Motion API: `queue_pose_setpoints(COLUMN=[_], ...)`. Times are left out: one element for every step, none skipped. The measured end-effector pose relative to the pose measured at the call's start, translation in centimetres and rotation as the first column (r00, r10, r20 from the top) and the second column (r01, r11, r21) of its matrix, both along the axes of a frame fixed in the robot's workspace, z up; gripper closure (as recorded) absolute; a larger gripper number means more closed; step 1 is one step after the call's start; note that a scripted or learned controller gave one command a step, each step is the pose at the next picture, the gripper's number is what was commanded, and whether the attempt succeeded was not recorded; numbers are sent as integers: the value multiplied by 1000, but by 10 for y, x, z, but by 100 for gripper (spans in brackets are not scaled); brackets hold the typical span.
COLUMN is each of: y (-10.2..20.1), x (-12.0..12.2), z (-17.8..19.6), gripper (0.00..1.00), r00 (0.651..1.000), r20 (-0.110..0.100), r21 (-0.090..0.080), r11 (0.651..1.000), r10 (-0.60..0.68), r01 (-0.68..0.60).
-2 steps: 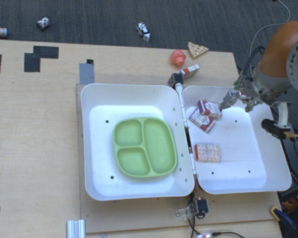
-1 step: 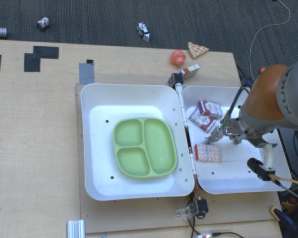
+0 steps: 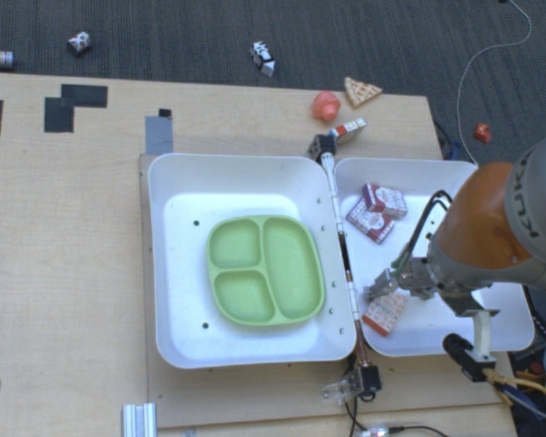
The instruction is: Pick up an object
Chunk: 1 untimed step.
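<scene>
Looming big at the right is the robot arm (image 3: 491,226), grey and round with a shiny orange band, and it is reaching down into the right bin (image 3: 519,335). Its claw (image 3: 387,287) is hanging low near the bin's left wall. I cannot tell how the claw is set, because the arm is covering most of it.

Right under the claw, a tiny bit down and toward the front of the bin, a small flat packet (image 3: 385,312) is lying. It is red and white and looks like crinkly wrapper stuff. It looks like it is touching the claw tip, but I am not seeing it gripped. Its long side is pointing from the bin's front left up toward the claw. So I am guessing the claw only needs to drop a little and close across the short way.

Another red and white pack (image 3: 376,211) is sitting farther back in the same bin, well apart from the claw. It looks boxy and bumpy.

Over in the left bin (image 3: 164,271), a smooth green plastic tray (image 3: 265,269) with three dips is resting flat. Both bins are white and shallow with rounded corners, sitting side by side on a pale wooden bench (image 3: 64,244).
</scene>
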<state>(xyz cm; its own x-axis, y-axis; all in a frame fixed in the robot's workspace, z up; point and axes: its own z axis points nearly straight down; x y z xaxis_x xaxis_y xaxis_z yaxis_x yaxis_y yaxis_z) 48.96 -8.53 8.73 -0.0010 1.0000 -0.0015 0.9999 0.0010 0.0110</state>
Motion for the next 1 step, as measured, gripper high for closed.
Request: queue_pose_setpoints(y=[0], x=[2], z=[11], gripper=[100], r00=[1000], r20=[6], r21=[0], r11=[1000], r10=[1], r01=[-1])
